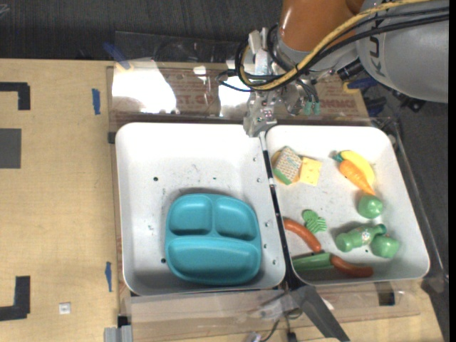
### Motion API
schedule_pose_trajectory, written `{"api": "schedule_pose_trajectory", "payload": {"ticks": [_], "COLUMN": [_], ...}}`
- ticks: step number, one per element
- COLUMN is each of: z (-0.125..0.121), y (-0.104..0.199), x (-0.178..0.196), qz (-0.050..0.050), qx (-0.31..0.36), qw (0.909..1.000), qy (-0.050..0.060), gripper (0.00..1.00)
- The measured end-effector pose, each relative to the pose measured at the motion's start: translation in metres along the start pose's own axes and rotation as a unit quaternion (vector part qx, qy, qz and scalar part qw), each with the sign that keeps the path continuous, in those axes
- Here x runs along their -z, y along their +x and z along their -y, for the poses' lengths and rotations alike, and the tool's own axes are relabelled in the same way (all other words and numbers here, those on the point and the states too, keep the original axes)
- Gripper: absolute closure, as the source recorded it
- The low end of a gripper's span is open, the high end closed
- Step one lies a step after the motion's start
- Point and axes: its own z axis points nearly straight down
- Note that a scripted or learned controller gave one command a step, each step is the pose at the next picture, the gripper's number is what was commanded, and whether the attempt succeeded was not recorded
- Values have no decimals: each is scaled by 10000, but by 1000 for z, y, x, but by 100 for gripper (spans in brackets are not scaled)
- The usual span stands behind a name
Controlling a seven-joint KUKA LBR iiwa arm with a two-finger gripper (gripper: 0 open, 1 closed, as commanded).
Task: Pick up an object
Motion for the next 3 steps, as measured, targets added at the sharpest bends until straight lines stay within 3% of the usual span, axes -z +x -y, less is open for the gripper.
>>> {"api": "schedule_pose_trajectory", "payload": {"ticks": [1, 2, 3], "z": [-47, 0, 113], "y": [-10, 2, 5], "x": [71, -27, -1], "qz": [64, 10, 59], "qx": [-626, 976, 1009], "qw": [9980, 9952, 9949], "qy": [-9, 5, 29], "gripper": [100, 100, 100]}}
